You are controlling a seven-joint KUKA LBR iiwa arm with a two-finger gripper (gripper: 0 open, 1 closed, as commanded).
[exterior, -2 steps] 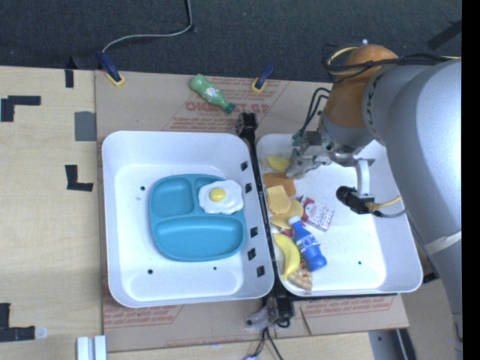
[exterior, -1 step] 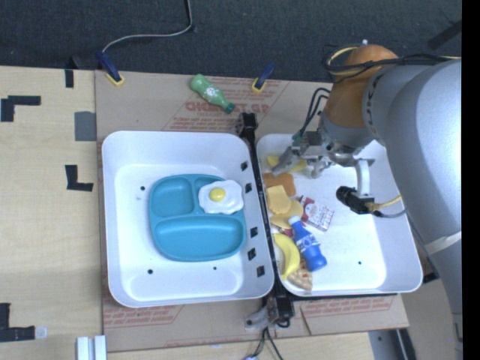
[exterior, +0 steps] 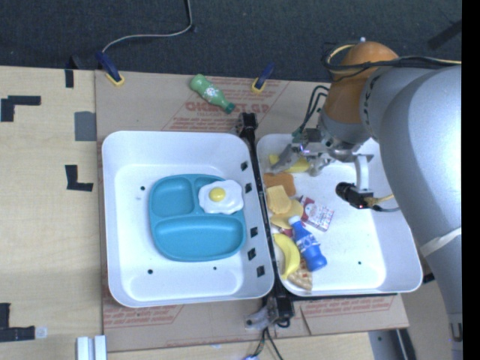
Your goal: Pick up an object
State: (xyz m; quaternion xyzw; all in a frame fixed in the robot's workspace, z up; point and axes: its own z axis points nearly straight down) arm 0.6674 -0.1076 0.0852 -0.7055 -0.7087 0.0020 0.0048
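End effector [exterior: 306, 154] low in right bin [exterior: 375, 272], far end.
Finger state cannot be told (food pile [exterior: 289, 201] just beside).

A: From where is the scene viewed?

B: It is viewed from a single camera fixed above the surface [exterior: 45, 201], looking down at a slant. Both bins are taken in whole: the left bin [exterior: 124, 201] near the middle of the view and the right bin [exterior: 375, 261] beside it.

A: How near is the camera set?

B: Far enough that a dark floor [exterior: 225, 13] is seen beyond the surface's far edge along the top. The arm [exterior: 420, 148] is seen entering from the right, large and close to the lens.

A: Is any part shared between views?

B: Only one view is supplied.
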